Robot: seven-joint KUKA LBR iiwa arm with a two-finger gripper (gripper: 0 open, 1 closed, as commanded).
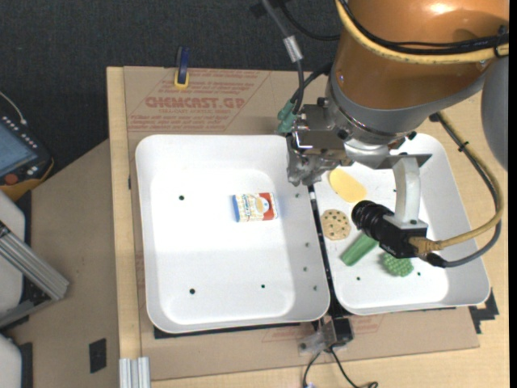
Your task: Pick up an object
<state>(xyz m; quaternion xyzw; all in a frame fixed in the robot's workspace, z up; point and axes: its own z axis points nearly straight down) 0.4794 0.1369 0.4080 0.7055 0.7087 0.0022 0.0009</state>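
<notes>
Closest to me, the two white bins sit side by side on a sheet of brown cardboard (242, 350). In the near half of the right bin (452, 293) lie two green pieces: a smooth green block (355, 250), tilted, and just to its right a ridged green piece (397, 265). A little further back, close to the wall between the bins, is a round speckled cookie (334, 223), and beyond that a pale yellow oval slice (349, 186). These things lie near each other but apart.

The left bin (161, 217) holds one thing, a small packet (254, 207) with a blue edge and a red and white label, lying flat near the middle, well away from the walls.

The gripper (300, 168) hangs over the far end of the divide between the bins, just beside the yellow slice and beyond the packet. I cannot tell whether it is released or clenched, and I see nothing held in it. Above it the grey arm (380, 128) swells into its orange band (420, 31).

Furthest off, the cardboard carries red print, and a blue clamp (182, 67) grips its far edge.
</notes>
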